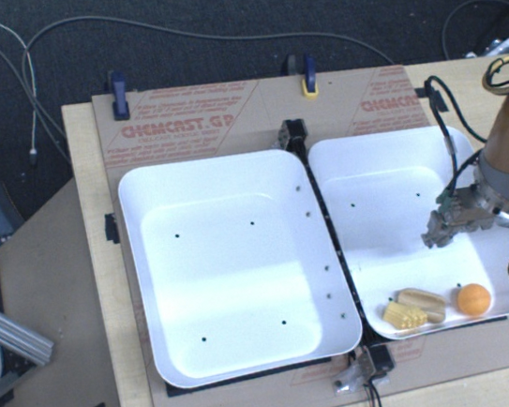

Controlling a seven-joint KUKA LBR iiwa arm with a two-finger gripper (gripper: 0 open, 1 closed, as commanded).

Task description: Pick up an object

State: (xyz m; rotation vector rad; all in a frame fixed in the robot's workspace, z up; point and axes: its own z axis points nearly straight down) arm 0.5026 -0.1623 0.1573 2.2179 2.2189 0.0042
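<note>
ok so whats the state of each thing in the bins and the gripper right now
gripper: low over the right bin, nothing seen held
orange ball: resting near the right bin's front edge
yellow corn piece: lying by the front edge, against the tan piece
tan oblong piece: lying flat
right bin: flat on the bench
left bin: flat on the bench

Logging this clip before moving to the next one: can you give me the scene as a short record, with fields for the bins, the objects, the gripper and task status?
left bin: white, shallow, no objects seen in it
right bin: white, shallow, holds all objects
objects: orange ball, tan oblong item, yellow corn-like piece, grouped at the near edge
gripper: over the right bin, above and apart from the objects
jaws: state unclear
task status: nothing visibly picked up yet
</note>
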